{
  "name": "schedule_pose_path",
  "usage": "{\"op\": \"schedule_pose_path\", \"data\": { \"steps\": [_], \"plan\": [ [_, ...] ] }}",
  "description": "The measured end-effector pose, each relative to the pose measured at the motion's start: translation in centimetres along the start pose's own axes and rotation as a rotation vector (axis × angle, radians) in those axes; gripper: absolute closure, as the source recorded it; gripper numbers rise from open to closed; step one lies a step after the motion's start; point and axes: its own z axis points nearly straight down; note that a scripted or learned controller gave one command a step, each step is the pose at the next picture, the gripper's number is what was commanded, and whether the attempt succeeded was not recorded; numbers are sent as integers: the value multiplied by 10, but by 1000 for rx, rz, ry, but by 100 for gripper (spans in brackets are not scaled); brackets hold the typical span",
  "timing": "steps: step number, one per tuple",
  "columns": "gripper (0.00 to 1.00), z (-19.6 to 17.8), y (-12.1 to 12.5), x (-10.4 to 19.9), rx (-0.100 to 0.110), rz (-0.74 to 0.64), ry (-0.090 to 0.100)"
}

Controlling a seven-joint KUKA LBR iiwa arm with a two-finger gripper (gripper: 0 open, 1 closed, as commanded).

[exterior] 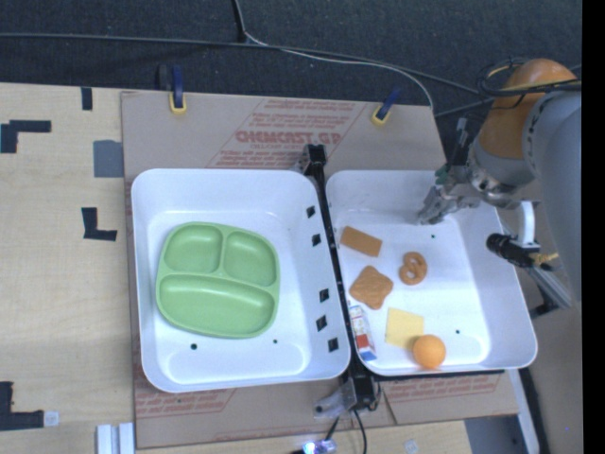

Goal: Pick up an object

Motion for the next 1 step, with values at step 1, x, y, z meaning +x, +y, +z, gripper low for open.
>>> {"op": "schedule_pose_path", "data": {
  "steps": [1],
  "plan": [
    [100, -43, 0, 4, 1, 3, 5]
  ]
}}
